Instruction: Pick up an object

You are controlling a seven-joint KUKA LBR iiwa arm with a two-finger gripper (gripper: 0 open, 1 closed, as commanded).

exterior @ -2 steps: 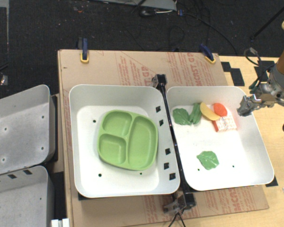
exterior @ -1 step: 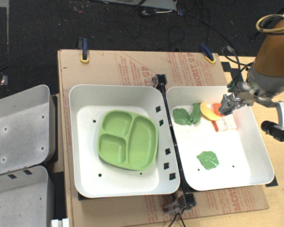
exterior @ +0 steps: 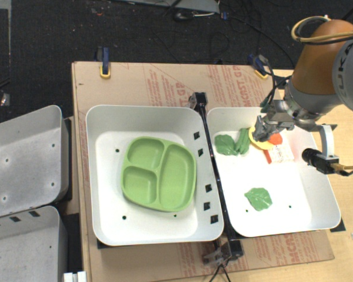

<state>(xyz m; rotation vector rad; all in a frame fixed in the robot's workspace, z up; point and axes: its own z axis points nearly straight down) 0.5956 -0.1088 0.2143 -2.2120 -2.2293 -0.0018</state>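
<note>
The grey arm with its orange band reaches in from the right and sets its hand [exterior: 265, 131] low over the upper part of the right shallow white bin [exterior: 317, 216], directly above a cluster of small things. Just under the hand lies a flat yellow round piece [exterior: 260, 144], with a small orange-red piece [exterior: 275, 138] touching it on the right and a pale white-and-pink card-like item [exterior: 281, 153] just below that. Whether the hand is open, closed, or gripping anything cannot be told, since its tips are hidden against the clutter. To the left of the hand, a green soft leafy-looking object [exterior: 226, 144] lies on the bin floor with a narrower green piece [exterior: 242, 141] beside it, touching or nearly so. A separate crumpled green scrap [exterior: 258, 198] rests well apart from these, nearer the lower middle of the same bin. The left shallow white bin [exterior: 100, 157] holds a light green plastic divided plate with three compartments [exterior: 159, 174], lying flat near its centre. Both bins sit side by side on a brown cardboard-covered counter [exterior: 141, 81].
</note>
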